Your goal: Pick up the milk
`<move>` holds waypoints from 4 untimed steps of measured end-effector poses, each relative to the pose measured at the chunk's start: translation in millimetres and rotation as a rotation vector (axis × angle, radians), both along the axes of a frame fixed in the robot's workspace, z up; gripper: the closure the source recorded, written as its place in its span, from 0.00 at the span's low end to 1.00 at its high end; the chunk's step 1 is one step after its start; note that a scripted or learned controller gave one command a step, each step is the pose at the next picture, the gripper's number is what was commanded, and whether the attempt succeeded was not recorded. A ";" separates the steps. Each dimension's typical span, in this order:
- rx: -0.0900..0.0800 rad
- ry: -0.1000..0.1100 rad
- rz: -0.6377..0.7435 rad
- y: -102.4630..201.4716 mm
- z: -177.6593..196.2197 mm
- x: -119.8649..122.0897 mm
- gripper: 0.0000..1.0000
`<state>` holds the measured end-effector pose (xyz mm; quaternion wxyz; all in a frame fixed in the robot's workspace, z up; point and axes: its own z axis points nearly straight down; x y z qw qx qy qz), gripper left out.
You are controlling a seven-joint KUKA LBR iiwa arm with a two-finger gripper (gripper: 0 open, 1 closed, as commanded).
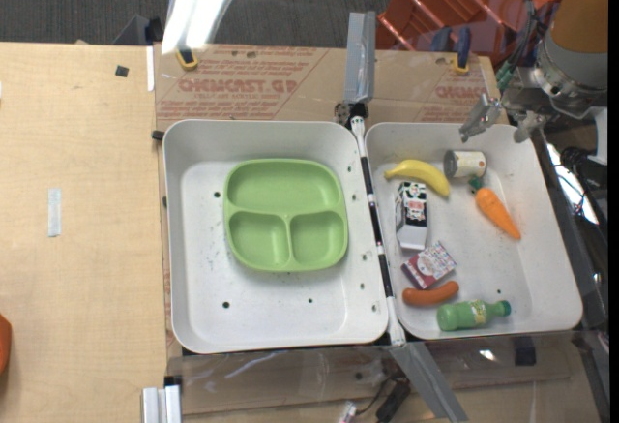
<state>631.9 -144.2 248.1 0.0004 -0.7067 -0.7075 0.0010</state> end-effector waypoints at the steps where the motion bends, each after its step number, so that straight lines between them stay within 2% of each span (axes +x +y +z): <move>1: 0.001 0.001 -0.043 51.6 -118.3 -33.0 0.00; 2: 0.006 -0.027 0.046 48.1 -141.1 -30.1 0.00; 3: 0.001 -0.032 0.023 50.5 -141.2 -32.7 0.00; 4: -0.001 -0.041 -0.011 46.0 -140.6 -56.5 0.00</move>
